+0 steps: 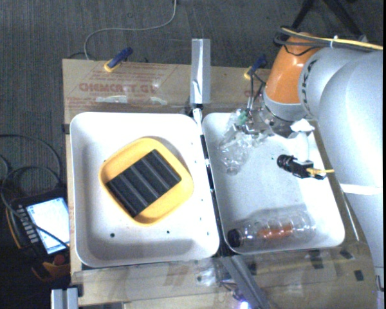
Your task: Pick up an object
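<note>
I judge the approach step under way: the gripper (239, 129) hangs over the right bin (328, 234) at a crumpled clear plastic piece (233, 148), jaw state undeterminable, so next I need a confirmed closure before lifting.

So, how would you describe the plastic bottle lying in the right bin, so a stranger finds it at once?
Start at the right bin, the one nearest the arm. Along its front wall lies the clear plastic bottle, on its side, dark cap pointing left. Unlike the crumpled clear plastic near the back, it is whole, with an orange tint inside.
</note>
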Robot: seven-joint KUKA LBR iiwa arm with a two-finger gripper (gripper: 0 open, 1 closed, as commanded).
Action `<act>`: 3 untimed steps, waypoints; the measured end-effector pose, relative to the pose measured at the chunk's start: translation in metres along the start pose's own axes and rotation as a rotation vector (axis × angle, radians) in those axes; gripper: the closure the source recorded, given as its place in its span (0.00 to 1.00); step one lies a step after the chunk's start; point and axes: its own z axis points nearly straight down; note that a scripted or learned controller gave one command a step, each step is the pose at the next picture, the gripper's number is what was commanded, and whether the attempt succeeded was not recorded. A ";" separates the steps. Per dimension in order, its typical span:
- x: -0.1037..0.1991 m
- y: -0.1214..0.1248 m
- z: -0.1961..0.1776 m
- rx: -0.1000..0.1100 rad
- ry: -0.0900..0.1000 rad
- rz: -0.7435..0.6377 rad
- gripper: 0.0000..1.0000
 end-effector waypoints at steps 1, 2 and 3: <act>-0.026 0.003 0.004 0.007 0.004 0.208 0.00; -0.003 0.007 0.009 0.002 -0.012 0.132 0.00; 0.008 -0.019 0.008 -0.015 -0.006 0.044 0.00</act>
